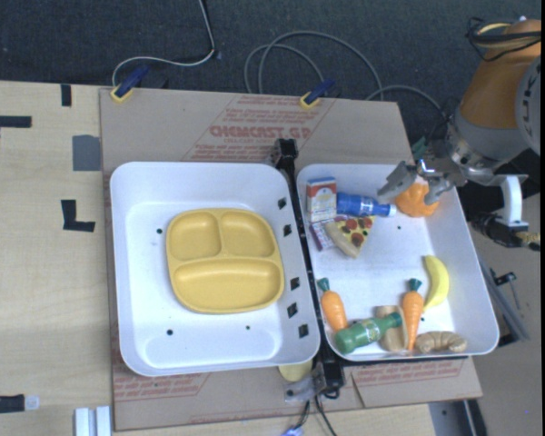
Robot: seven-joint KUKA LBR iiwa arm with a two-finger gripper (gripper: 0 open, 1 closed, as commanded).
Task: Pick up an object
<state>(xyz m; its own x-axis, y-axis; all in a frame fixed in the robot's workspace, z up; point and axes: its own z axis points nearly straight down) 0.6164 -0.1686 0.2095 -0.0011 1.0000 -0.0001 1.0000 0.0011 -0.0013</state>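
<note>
Task status: a grasp appears to be made, lift not yet confirmed. The gripper (pixel 418 187) is seen at the upper right corner of the right bin (pixel 480 309), with an orange round object (pixel 419 203) sitting between its two fingers; the fingers are closed on it from either side. It cannot be told whether the object is already clear of the bin floor or resting on it.

Left in the right bin: a blue bottle (pixel 361 206) just beside the held object, a small carton (pixel 321 198), a pizza slice (pixel 352 232), a banana (pixel 437 280), two carrots (pixel 332 307), a green bottle (pixel 367 331) and a croissant (pixel 440 341). A yellow divided plate (pixel 224 260) lies in the left bin (pixel 132 334).

Arm pose: the grey wrist with orange band (pixel 498 80) is reached in from the right, low over the bin's far corner, the gripper angled down and leftward.

Judged remaining: raise the object clear of the bin and hold it
</note>
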